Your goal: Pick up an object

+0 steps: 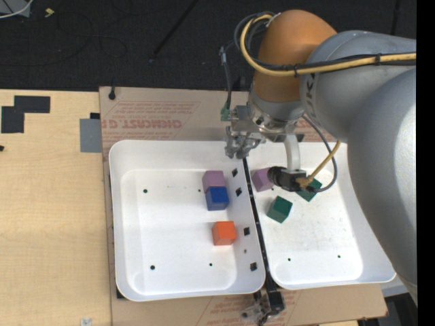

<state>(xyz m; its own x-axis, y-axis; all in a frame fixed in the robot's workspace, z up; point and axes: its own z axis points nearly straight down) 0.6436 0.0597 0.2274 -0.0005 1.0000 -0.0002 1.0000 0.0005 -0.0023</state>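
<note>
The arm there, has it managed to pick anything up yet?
Not that I can see. The gripper sits over the back rim where the two bins meet, with nothing visibly held. The blocks all lie in the bins: purple block, blue block, orange block, green block. The whole pick remains.

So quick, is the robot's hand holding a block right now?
Gripper: cannot be told. It hangs over the back rim where the two bins meet, with no block seen in it.
</note>
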